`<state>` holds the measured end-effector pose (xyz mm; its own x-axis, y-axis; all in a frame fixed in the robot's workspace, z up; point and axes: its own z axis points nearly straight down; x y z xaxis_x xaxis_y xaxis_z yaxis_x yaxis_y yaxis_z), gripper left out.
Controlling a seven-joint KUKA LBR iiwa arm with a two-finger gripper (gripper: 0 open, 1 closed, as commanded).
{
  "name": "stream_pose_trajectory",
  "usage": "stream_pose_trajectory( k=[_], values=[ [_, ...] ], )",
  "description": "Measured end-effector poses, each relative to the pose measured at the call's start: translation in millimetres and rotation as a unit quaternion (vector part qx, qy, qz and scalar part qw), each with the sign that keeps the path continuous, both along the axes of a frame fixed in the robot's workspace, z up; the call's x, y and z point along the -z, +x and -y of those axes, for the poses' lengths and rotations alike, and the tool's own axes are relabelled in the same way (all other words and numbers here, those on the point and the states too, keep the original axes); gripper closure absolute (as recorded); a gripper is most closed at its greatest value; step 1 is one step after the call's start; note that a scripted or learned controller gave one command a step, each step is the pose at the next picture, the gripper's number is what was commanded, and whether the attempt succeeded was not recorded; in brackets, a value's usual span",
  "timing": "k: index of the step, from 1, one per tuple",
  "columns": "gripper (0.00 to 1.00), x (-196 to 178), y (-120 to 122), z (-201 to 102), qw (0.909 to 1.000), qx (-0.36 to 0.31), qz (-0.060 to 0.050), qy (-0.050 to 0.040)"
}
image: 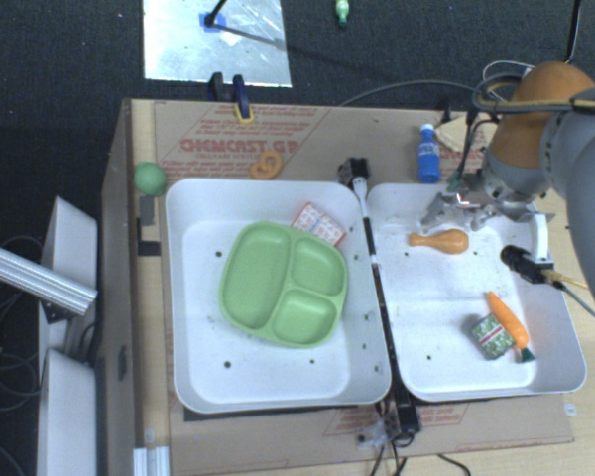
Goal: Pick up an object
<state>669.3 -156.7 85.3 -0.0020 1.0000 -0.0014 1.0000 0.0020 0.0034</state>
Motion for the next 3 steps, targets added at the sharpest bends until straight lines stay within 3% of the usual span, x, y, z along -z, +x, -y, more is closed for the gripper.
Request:
stream_pose_trajectory(
  k=[1, 3],
  values=[
    [0.00, 0.5, -0.2, -7.5, 1.0000, -0.001, -0.001, 0.0002],
    [0.00, -0.4, 0.2, 11.2, 1.0000, 0.000, 0.000, -0.0001]
  ],
)
